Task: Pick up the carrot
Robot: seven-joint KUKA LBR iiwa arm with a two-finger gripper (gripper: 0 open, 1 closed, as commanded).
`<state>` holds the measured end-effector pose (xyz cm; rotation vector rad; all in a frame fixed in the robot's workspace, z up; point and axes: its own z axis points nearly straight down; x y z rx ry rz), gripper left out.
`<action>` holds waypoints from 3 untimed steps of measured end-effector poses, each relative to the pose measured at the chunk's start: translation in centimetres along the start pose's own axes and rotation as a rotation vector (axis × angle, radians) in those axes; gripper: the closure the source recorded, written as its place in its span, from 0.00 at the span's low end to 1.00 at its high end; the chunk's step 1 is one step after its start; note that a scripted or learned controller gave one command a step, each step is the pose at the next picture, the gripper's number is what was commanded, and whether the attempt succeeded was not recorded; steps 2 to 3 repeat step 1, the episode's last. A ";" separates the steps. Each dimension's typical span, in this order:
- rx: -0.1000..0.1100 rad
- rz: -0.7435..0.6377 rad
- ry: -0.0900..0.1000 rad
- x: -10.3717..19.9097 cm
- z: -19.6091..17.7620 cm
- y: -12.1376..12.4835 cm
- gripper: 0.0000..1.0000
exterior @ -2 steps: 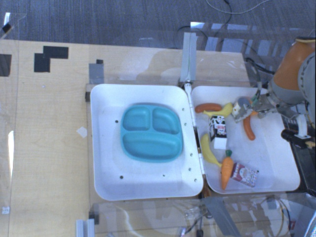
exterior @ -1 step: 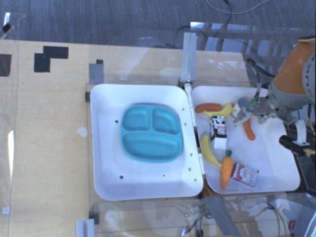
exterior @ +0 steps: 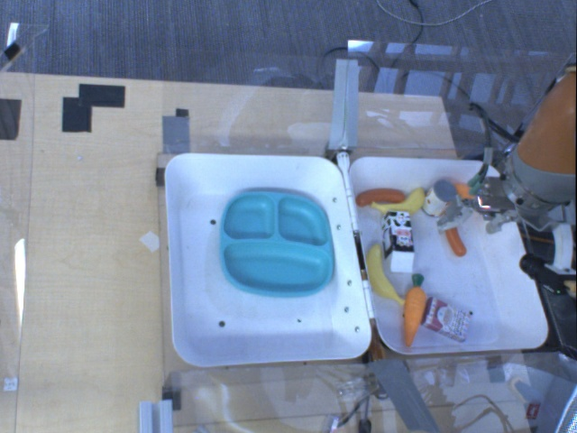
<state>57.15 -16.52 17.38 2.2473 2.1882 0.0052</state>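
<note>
The carrot (exterior: 413,312) is orange with a green top and lies in the right bin (exterior: 514,323) near its front edge, between a yellow banana (exterior: 382,274) and a red carton (exterior: 447,319). My gripper (exterior: 471,218) hovers over the back right part of that bin, well behind and to the right of the carrot. It looks open, with nothing between its fingers. A small orange-red piece (exterior: 456,241) lies just below it.
The right bin also holds a red sausage (exterior: 380,196), a second banana (exterior: 411,200), a black-and-white carton (exterior: 398,236) and a grey-white item (exterior: 442,196). A blue divided plate (exterior: 275,243) sits in the left bin (exterior: 194,314).
</note>
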 end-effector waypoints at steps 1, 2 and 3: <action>-0.007 -0.203 -0.001 1.2 8.4 -8.1 0.00; -0.007 -0.203 -0.001 1.2 8.4 -8.1 0.00; -0.007 -0.203 -0.001 1.2 8.4 -8.1 0.00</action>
